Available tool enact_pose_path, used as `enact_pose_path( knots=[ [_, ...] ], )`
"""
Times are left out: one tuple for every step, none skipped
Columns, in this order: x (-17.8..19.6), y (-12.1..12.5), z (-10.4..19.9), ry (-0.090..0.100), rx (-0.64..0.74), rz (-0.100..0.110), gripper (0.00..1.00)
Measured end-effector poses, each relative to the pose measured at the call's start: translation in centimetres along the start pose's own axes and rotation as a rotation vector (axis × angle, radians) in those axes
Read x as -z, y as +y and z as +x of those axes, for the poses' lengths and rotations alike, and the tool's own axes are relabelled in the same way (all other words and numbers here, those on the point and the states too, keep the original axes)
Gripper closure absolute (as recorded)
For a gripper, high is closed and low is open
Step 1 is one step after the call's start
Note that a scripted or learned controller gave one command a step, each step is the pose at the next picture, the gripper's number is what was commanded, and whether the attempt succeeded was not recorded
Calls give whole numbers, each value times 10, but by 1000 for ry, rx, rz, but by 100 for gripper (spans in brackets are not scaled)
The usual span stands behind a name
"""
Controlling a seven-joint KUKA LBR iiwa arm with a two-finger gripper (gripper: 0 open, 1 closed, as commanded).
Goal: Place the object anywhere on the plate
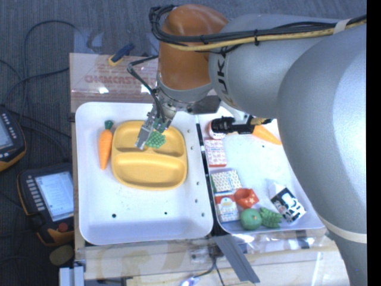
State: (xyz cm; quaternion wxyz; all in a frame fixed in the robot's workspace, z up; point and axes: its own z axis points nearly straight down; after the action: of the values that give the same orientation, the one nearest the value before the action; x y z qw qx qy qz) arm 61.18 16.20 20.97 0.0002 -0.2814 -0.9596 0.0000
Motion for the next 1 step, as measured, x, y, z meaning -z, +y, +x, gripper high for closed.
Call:
enact_pose_path(
  knots=[
    [0, 0, 0, 0, 0, 0, 0]
  ],
)
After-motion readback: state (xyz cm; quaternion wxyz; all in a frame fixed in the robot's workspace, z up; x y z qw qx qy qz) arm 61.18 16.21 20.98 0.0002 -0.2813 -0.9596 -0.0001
